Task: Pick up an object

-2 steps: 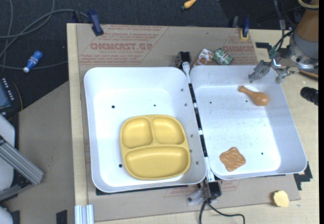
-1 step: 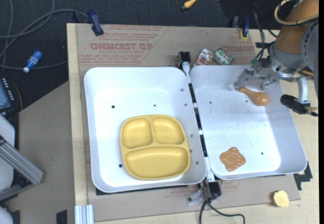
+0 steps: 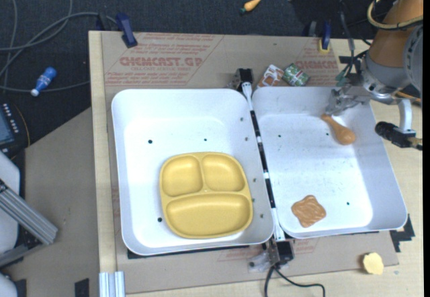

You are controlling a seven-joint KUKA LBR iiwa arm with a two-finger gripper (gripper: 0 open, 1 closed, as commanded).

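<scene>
**In the right bin's far corner, the gripper sits right at the drumstick's thin end**

Up at the back right of the right bin (image 3: 376, 175), the arm (image 3: 393, 40) comes in from the right edge and the gripper (image 3: 338, 102) is down low over the bin floor. Just below and to the right of it in the camera view lies the tan drumstick-shaped piece (image 3: 338, 128), and this looks like the target. Its long axis runs on a diagonal: thin end up and left, close under the gripper, fat end down and right toward the bin's middle. So the thing lies from the tool a short way toward the near-right, and its narrow end is the nearer one.

Whether the metal tip is touching that thin end or hanging just above it, I cannot tell from this angle. The grasp itself can't be read either; nothing shows clearly held.

My read: the pick is not yet made. The move turns on that diagonal. A closing line set across the shaft would serve; one set along it would likely slide off, and a nudge could roll the piece away.

Other candidates sit well apart: a flat brown lump (image 3: 308, 210) near the right bin's front edge, and a yellow divided plate (image 3: 205, 193) in the left bin (image 3: 134, 154). The single arm is far nearer the drumstick than either.
</scene>
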